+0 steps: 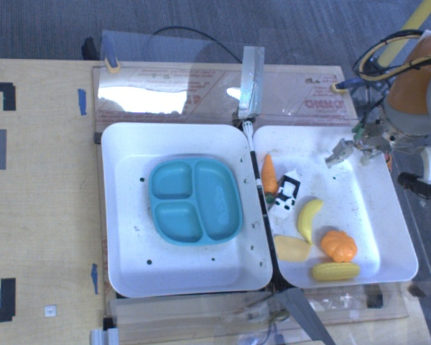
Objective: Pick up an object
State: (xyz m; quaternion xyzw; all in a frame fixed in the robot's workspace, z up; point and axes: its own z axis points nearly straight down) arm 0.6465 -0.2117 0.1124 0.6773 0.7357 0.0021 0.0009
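Worktop: light wood, carrying two shallow white bins side by side.

Left bin: holds one blue divided plate, three compartments, lying flat near the centre.

Right bin: holds a carrot against the left wall; a black-and-white tag just beside it; a banana near the middle; a pale yellow wedge below it; an orange pepper to the right; a corn cob at the front wall, touching the pepper.

Tool: over the right bin's back right corner, well apart from the items, fingers spread, grasping nothing.
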